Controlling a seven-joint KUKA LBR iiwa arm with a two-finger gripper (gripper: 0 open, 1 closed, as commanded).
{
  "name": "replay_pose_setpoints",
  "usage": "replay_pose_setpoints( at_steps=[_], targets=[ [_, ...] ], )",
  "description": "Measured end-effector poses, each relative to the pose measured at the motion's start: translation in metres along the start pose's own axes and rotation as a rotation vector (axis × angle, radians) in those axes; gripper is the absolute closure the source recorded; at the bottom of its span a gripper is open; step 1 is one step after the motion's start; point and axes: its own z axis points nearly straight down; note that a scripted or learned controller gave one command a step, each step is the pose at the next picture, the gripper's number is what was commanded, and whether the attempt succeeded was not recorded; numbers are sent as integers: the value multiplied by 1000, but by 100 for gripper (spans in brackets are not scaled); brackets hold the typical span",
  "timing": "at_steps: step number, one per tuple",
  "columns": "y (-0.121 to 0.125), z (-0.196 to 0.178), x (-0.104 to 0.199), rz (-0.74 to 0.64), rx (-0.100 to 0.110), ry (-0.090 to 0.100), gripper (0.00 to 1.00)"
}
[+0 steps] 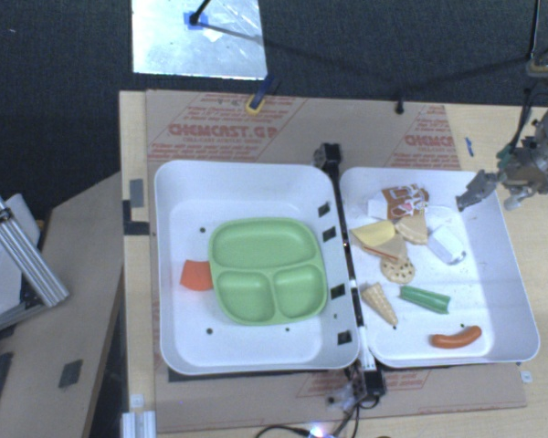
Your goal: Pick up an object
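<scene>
The right bin (521, 318) holds a loose group of toy foods. A sausage (456, 338) lies near the bin's front right corner with its long axis almost level across the view, its right end raised a little. Just above it a green piece (426, 298) lies with its long axis slanting down to the right. A cone (379, 303) near the divider points its narrow tip toward the upper left. A round cookie (397, 269) sits beside a yellow wedge (374, 235), and a small printed packet (405, 200) lies toward the back of the bin. A pale, translucent object (446, 244) rests right of the wedge.

The left bin (178, 208) holds a green divided plate (265, 270) with three compartments and, touching its left edge, an orange block (196, 275). Both bins stand on a brown printed board on the pale wooden worktop (82, 245). Dark carpet lies behind, with a shiny metal sheet (198, 26) on it.

The jaws (478, 192) sit over the back right corner of the right bin, at the end of the arm that enters from the right. Nothing is seen between them, and whether they are spread or pressed together cannot be told. The pale object and the packet lie nearest to them, down and to the left; the sausage lies well apart, toward the front.
</scene>
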Motion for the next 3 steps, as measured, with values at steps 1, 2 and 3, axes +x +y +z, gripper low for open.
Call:
replay_pose_setpoints(
  at_steps=[1,2,3],
  targets=[
    [3,-7,1,-3,-12,-3,0],
    [6,55,2,-2,-7,-2,0],
    [5,118,6,-1,-6,-1,0]
  ],
)
